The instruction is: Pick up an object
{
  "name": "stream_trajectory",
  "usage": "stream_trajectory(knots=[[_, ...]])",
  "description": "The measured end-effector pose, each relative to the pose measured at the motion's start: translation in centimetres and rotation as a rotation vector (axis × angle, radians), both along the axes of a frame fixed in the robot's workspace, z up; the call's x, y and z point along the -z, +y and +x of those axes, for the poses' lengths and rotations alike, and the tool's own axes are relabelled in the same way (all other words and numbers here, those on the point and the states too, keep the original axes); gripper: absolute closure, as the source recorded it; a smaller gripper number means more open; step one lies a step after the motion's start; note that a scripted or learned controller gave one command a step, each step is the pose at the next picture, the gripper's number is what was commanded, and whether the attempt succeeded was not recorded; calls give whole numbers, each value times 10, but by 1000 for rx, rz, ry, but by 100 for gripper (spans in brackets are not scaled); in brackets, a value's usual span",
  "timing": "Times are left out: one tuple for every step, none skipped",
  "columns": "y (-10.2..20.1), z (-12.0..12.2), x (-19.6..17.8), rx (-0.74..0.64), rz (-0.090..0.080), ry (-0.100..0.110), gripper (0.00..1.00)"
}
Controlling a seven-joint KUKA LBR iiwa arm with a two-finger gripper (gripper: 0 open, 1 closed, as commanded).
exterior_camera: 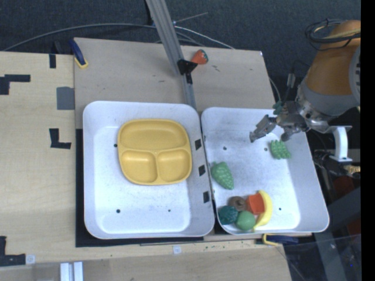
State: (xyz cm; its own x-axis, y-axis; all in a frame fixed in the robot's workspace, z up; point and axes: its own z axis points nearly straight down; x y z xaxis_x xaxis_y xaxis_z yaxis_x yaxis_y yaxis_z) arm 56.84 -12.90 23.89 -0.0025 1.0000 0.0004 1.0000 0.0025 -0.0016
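My gripper hangs over the upper right part of the right bin, fingers spread open with nothing between them. A small green bumpy toy lies just below and to the right of the fingertips. A larger green leafy toy rests near the bin's left wall. In the bin's front left corner sits a cluster: a brown ring, a red piece, a yellow banana, a teal piece and a green ball.
The left bin holds a yellow divided plate. A grey metal post slants down to the bins' shared back edge, with an orange-red clip beside it. Cables run near the arm at right.
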Motion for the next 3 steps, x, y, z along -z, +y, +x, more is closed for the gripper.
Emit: stream_trajectory(knots=[[0, 0, 0, 0, 0, 0, 0], [-4, -11, 54, 2, 0, 5, 0], [-8, -7, 116, 2, 0, 6, 0]])
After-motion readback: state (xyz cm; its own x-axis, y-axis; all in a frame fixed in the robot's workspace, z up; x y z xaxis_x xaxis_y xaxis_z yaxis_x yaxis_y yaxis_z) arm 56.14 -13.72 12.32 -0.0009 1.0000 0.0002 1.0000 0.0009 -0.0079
